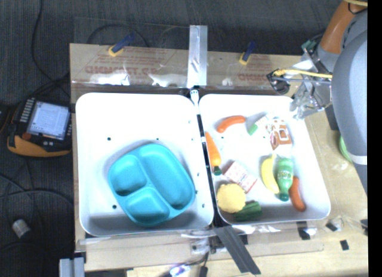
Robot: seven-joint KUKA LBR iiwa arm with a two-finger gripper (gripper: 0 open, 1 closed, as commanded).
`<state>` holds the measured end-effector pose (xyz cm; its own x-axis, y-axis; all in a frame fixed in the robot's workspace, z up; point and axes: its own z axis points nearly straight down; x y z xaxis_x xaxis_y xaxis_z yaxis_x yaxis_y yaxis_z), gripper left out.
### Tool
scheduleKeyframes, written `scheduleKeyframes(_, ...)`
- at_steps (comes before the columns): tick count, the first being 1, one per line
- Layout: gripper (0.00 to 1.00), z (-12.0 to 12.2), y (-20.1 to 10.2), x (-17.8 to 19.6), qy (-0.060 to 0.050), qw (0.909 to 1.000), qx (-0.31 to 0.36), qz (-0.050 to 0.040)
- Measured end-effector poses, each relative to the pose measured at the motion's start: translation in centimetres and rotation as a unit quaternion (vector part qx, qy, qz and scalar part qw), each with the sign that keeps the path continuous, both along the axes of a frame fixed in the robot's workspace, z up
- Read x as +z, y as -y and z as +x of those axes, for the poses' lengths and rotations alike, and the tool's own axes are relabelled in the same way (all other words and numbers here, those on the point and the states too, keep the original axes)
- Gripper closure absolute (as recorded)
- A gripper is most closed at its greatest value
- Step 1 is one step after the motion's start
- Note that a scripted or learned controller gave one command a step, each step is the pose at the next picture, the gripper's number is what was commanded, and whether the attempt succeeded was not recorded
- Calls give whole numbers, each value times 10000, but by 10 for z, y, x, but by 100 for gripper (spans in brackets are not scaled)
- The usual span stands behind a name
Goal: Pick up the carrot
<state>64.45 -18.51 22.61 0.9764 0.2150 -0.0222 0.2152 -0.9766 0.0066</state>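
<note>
Well apart: carrot (212,153), tool (307,104).

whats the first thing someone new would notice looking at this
The bright blue divided tray stands out first, lying alone in the left bin. Next comes the jumble of toy food in the right bin, with the carrot against its left wall, near the divider between the bins. The grey arm looms at the right edge, its gripper over the right bin's far right corner.
</note>
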Motion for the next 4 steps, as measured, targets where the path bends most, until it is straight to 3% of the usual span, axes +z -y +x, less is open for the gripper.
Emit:
scheduleKeyframes(1,100,7,3,22,70,9995,309,42)
scheduleKeyframes(2,100,17,-10,169,81,9999,45,47)
scheduleKeyframes(3,100,18,-44,131,68,9995,297,50)
scheduleKeyframes(4,100,5,40,74,62,9999,-86,41)
